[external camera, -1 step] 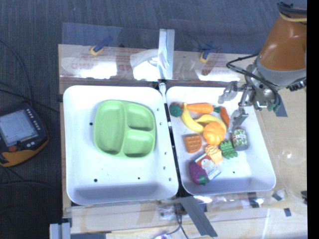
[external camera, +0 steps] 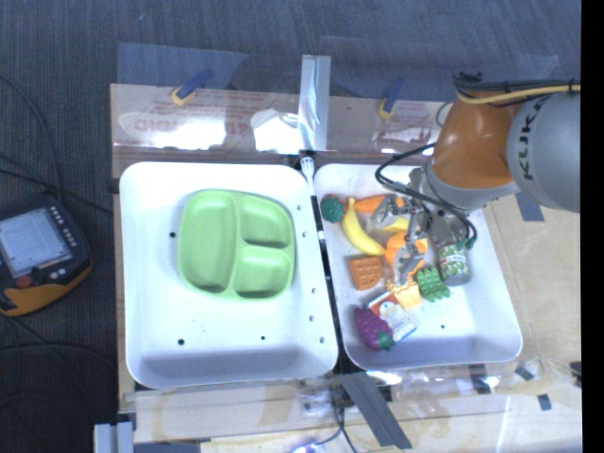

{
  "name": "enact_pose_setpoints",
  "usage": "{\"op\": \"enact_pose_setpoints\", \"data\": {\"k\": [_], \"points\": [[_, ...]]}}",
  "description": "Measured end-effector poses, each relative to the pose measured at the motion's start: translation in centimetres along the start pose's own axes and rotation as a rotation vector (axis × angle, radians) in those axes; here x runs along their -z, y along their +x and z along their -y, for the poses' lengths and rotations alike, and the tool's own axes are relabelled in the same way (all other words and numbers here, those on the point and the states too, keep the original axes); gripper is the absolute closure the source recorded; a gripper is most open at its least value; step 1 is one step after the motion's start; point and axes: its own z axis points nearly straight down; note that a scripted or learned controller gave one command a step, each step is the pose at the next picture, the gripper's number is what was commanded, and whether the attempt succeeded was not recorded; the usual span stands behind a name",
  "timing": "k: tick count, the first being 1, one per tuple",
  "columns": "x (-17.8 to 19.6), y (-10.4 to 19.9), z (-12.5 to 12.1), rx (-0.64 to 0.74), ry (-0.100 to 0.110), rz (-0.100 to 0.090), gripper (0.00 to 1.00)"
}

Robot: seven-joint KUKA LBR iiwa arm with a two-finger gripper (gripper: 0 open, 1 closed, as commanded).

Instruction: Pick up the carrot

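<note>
The carrot (external camera: 370,203) is a small orange piece at the back of the right bin (external camera: 491,310), partly behind the yellow banana (external camera: 360,232); a dark green tuft (external camera: 332,209) lies at its left end. My gripper (external camera: 404,239) hangs low in the same bin, just right of the banana and a little in front of the carrot, among the toys. Whether anything is in its grasp is hidden by the wrist and the clutter.
Around the gripper lie an orange waffle-like square (external camera: 366,272), purple grapes (external camera: 372,327), a green piece (external camera: 431,283), a small can (external camera: 455,264) and a red-and-white packet (external camera: 396,311). The left bin (external camera: 151,347) holds a green divided plate (external camera: 236,242). A pendant (external camera: 38,248) lies off the bench at left.
</note>
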Motion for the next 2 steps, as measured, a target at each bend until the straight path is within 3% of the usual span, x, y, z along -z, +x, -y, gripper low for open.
{"op": "enact_pose_setpoints", "data": {"k": [1, 2], "points": [[-0.4, 2.9, -2.9, -0.003, 0.006, 0.013, 0.00], [0.7, 2.8, -2.9, -0.002, 0.007, 0.011, 1.00]]}}
